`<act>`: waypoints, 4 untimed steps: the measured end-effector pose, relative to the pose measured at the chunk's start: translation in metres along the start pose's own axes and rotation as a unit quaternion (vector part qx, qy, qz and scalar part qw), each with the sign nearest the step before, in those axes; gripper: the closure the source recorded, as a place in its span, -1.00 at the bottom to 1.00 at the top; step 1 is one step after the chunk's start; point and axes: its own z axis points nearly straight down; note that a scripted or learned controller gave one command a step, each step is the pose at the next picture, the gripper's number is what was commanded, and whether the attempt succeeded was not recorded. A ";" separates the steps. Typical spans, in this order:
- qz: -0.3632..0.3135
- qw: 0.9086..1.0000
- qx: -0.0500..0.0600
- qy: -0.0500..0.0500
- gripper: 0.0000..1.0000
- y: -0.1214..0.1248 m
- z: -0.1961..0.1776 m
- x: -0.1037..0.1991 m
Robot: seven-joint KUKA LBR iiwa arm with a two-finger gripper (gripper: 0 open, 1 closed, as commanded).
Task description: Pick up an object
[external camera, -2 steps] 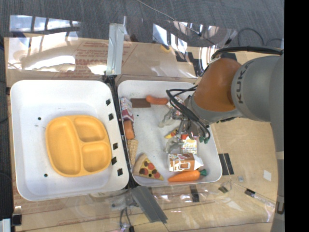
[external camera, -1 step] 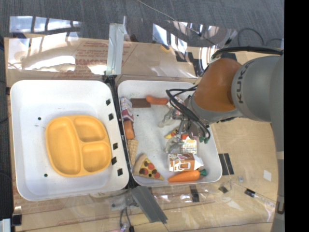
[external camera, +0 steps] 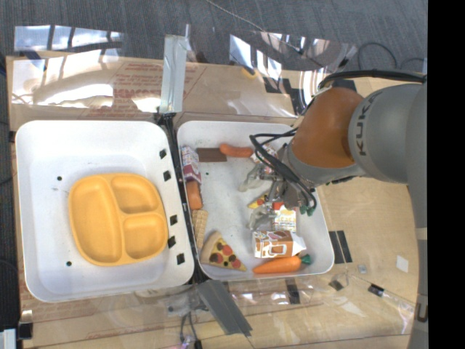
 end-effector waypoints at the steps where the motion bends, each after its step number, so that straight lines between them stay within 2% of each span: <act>1: 0.000 1.000 0.000 0.000 -1.00 0.000 0.000 0.000; 2: 0.000 1.000 0.000 0.000 -1.00 0.000 0.000 0.000; 3: -0.004 1.000 0.000 -0.002 1.00 0.002 -0.011 -0.003; 4: 0.146 0.989 0.000 0.001 1.00 -0.027 -0.067 -0.017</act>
